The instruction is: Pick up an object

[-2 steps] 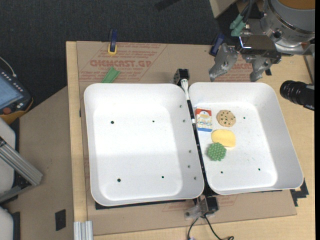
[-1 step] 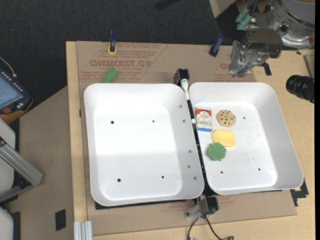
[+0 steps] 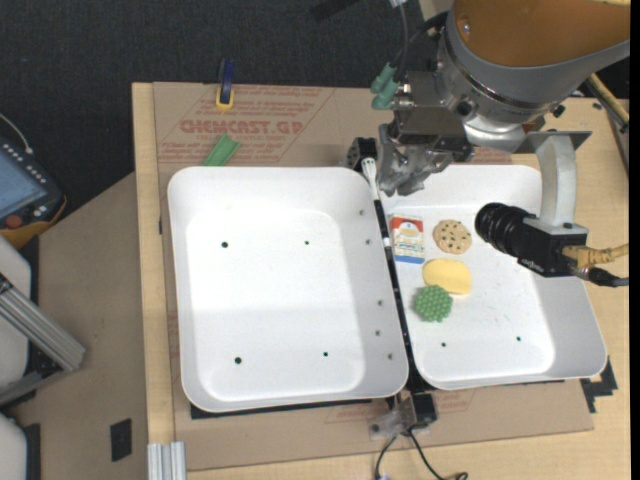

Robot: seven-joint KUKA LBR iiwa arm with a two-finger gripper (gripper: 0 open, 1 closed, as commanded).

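Arm (image 3: 530,28): a grey body with an orange band is seen reaching in from the right, over the far edge of the right bin.
Left bin (image 3: 200,198): a shallow white tray is seen on the cardboard sheet, touching the right bin along the centre divide.
Right bin (image 3: 560,338): four small objects are held in it, clustered toward its left side near the divide.
Gripper (image 3: 400,180): it is placed above the far left corner of the right bin, just beyond the carton; nothing is seen between its fingers, and how far they are parted cannot be told.
Carton (image 3: 407,240): a small red, white and blue box is laid flat just beside the divide; its long axis is judged to run near-to-far, parallel to the divide, with the red end pointed toward the gripper.
Yellow piece (image 3: 448,276): a rounded lump is seen nearer the camera than the carton, its long axis lying across the bin.
Cookie (image 3: 452,236): a round disc is laid just right of the carton.
Green ball (image 3: 433,303): a knobbly sphere is seen touching the yellow piece.
Step in hand: the descent onto the carton is judged nearest; the fingers would best be closed across its short sides, with the bin wall kept clear.
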